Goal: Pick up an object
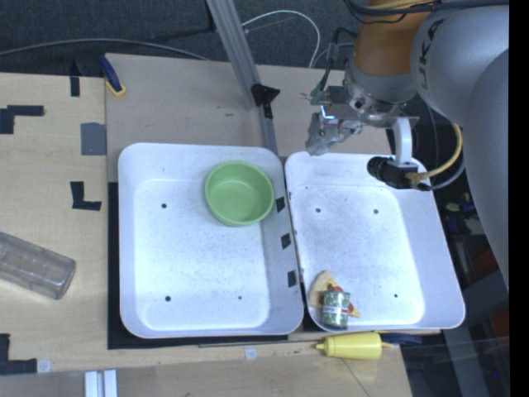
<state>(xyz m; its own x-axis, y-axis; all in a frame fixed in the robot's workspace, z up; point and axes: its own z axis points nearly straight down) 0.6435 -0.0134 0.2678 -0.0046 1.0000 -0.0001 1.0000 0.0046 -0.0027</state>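
Note:
A green bowl (240, 192) sits upright near the back of the left bin (149, 246). In the right bin (413, 246), a small green can (335, 305) lies at the front left corner on top of a tan and orange item (321, 283). A yellow bottle (353, 346) lies on the bench just in front of that bin. My gripper (322, 139) hangs over the back left corner of the right bin, well above its floor, with nothing seen between its fingers.
A grey metal post (240, 48) slants up behind the bins. A clear plastic cylinder (31, 265) lies on the bench at the far left. A black fitting (395, 172) with a yellow cable sits at the right bin's back edge.

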